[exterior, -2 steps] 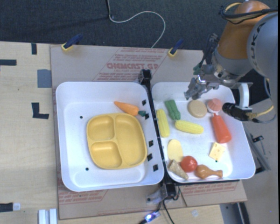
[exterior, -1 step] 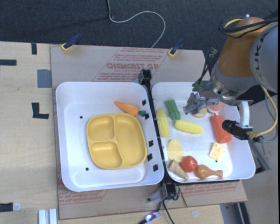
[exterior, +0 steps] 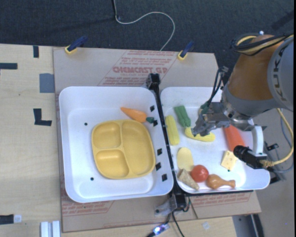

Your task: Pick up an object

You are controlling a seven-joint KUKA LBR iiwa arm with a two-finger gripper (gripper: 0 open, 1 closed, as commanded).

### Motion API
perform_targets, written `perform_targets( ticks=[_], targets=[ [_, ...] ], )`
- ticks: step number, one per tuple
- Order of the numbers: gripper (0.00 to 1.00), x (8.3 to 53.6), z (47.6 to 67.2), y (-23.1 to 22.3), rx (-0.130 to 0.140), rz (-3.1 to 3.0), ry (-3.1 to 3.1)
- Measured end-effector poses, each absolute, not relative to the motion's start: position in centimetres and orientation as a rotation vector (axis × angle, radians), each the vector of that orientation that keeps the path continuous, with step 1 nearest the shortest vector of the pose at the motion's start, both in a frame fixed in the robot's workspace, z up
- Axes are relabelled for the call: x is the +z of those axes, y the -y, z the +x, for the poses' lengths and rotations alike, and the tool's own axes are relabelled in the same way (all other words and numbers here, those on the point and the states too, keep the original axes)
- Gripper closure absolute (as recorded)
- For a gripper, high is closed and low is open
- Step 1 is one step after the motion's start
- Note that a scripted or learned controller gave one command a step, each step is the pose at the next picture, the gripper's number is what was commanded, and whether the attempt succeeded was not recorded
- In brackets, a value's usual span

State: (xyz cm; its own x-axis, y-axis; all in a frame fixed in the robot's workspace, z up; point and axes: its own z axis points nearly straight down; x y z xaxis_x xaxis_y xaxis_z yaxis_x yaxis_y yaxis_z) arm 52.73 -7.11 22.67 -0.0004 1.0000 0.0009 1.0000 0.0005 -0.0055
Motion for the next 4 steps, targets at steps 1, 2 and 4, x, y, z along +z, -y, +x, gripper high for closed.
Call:
perform_targets(
  ticks=[1, 2, 4],
  targets=[
    [1.0, 22.6, 51.1, 4.6, 0.004, -2.216, 2.222],
    [1.0, 22.0, 49.7, 5.3, 0.005, -2.22, 2.219],
    [1.0, 22.9, 49.4, 4.7, 0.001, -2.22, 2.221]
  ],
)
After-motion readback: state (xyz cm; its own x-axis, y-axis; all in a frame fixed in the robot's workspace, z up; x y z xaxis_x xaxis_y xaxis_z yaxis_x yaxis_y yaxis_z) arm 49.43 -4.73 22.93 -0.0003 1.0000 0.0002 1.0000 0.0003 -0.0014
